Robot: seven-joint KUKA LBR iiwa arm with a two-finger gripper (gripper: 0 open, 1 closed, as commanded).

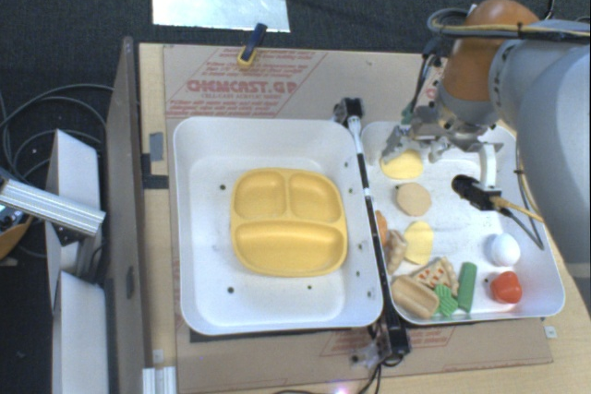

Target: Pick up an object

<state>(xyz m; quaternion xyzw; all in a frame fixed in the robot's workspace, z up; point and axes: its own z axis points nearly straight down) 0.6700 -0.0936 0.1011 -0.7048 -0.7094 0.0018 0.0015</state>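
Pale yellow food piece (403, 166) under the gripper (427, 146), at the far end of the right bin (550, 283).

The grey arm (545, 97) with its orange band (480, 46) reaches in from the right. The left bin (199, 226) holds a yellow divided tray (287, 220). In the right bin the gripper hangs low above the pale yellow piece; whether its fingers are spread or pressed together cannot be told, and nothing is seen pinched between them. Nearer lie a tan round piece (414, 198), another yellow piece (419, 241), a white egg (503, 248), a red tomato (506, 288) and a green stick (466, 285).
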